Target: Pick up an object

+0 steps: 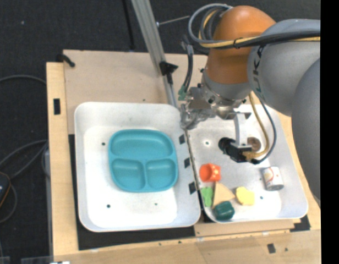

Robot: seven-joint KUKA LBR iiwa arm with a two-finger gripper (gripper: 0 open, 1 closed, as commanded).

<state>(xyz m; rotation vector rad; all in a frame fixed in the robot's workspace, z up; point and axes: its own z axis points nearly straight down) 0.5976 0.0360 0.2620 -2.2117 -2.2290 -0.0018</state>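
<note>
apart from arm, orange cup lies near bin divider.

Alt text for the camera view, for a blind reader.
A grey and orange robot arm hangs its gripper over the far left corner of the right bin; small orange, tan, yellow and green pieces lie near its front. The left bin holds a teal divided plate.

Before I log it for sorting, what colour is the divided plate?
Plain turquoise blue, no pattern. The camera view shows the divided plate clearly from above.
</note>
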